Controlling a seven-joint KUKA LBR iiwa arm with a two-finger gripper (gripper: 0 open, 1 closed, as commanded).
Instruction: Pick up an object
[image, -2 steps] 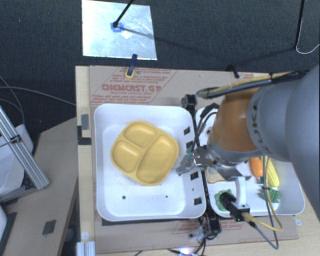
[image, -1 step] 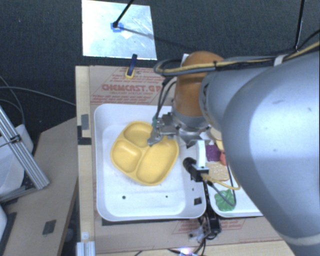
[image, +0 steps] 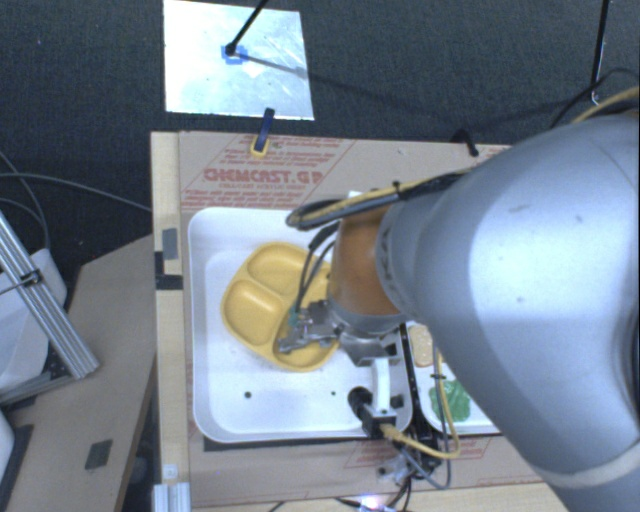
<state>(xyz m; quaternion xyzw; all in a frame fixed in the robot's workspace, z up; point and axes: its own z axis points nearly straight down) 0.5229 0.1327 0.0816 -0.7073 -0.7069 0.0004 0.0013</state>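
Tool (image: 297, 335) sits low over the near edge of the yellow divided dish (image: 262, 300) in the left bin (image: 215, 300), presumably lining up a rim grasp, though its grip state is impossible to tell.

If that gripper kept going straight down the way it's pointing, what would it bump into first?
Most likely the yellow tray in the left bin: the gripper sits over the tray's right edge. Depth is hard to judge, so it may already be touching.

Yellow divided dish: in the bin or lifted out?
In. The yellow divided dish lies flat on the left white bin floor; the gripper sits at its right edge.
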